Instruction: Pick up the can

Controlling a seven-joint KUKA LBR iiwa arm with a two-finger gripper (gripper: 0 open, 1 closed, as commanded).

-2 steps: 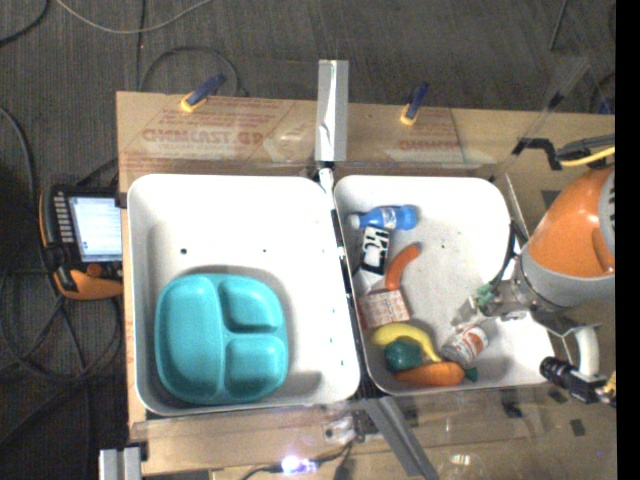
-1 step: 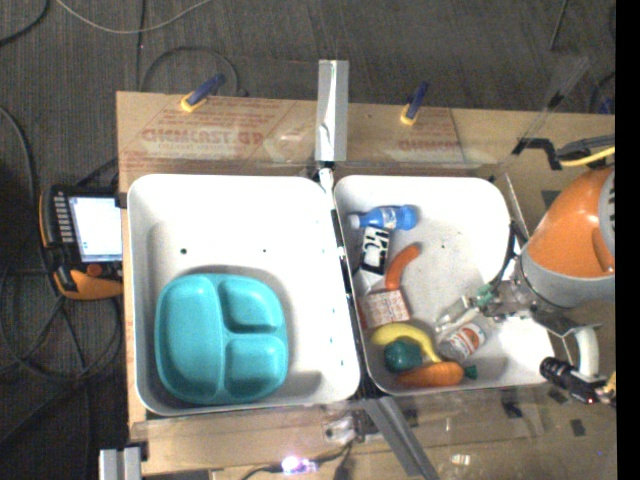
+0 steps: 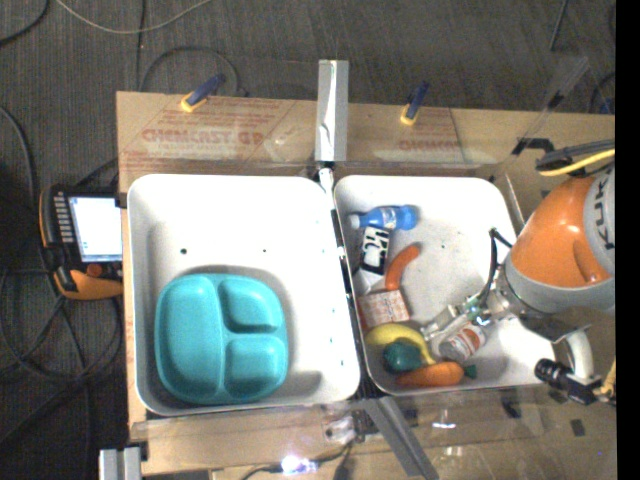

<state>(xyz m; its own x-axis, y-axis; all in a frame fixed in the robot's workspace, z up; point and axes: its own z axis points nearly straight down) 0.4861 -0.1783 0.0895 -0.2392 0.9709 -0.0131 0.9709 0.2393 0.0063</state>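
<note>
left bin: white, holds a teal divided tray at its near-left side. Not part of the job.

divider: the two bins butt together under an upright metal post.

right bin: cluttered. Plastic bottle with blue cap lies at the far-left end, a black-and-white package just below it, then an orange curved piece.

can: my read is the short cylinder with the reddish label, lying on its side against the bin's left wall, touching the yellow banana-like toy on its near side. Label detail too small to confirm.

near-edge clutter: dark green piece and an orange carrot-shaped toy sit right in front of the can.

can handling (judgement): rigid thin metal, likely light, smooth and curved, so it can roll or slip out of a loose pinch. Won't deform under a firm squeeze.

grip point (judgement): across the body at mid-length, fingers square to the axis. Wall side is tight; neighbours crowd the near side.

small bottle: clear, red label, lies by the tool, well right of the can.

gripper: low in the bin next to that small bottle. Opening and contents: can't tell, too blurred.

arm: orange band, enters from the right.
</note>
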